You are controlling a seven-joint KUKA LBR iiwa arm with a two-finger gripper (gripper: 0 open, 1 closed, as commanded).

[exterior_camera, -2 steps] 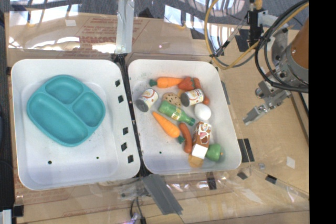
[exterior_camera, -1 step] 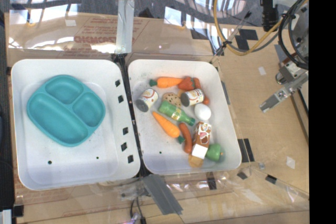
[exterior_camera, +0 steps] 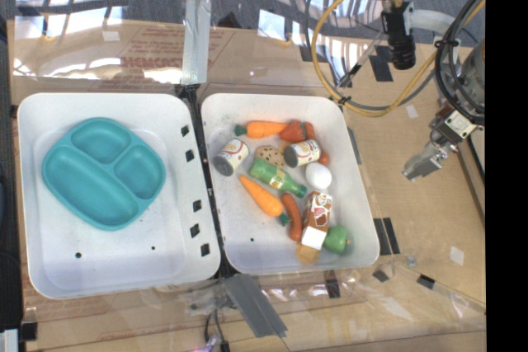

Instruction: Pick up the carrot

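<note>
The tabletop (exterior_camera: 412, 202), a tan board under clear sheeting, carries two shallow white bins set side by side and touching along a taped seam. The left bin (exterior_camera: 49, 260) holds a teal divided plate (exterior_camera: 103, 171) with three compartments, lying tilted toward the bin's far left corner. The right bin (exterior_camera: 359, 202) holds a cluster of toy foods. A loop of yellow cable (exterior_camera: 351, 16) rises beyond the right bin, ending at a black cylindrical fitting (exterior_camera: 402, 41).

The hand (exterior_camera: 429, 161) hangs over bare tabletop to the right of the right bin, well apart from its contents; at this angle it cannot be told whether it is open or closed, and nothing is seen in it.

Within the right bin, from larger to smaller: one carrot (exterior_camera: 262, 195) lies near the centre, pointing diagonally, just beside a green bottle (exterior_camera: 276, 178). A second carrot (exterior_camera: 266, 129) lies along the far side, its tip toward the left, touching a red-orange piece (exterior_camera: 295, 130). A small can (exterior_camera: 232, 154) lies tipped near the left wall. A second can (exterior_camera: 303, 152) rests beside a white egg (exterior_camera: 318, 176). A labelled carton (exterior_camera: 319, 211) stands nearer the front, with a green round piece (exterior_camera: 337, 240) and a white cube (exterior_camera: 313, 239) at its base. A speckled cookie (exterior_camera: 267, 155) sits between the two cans.
</note>
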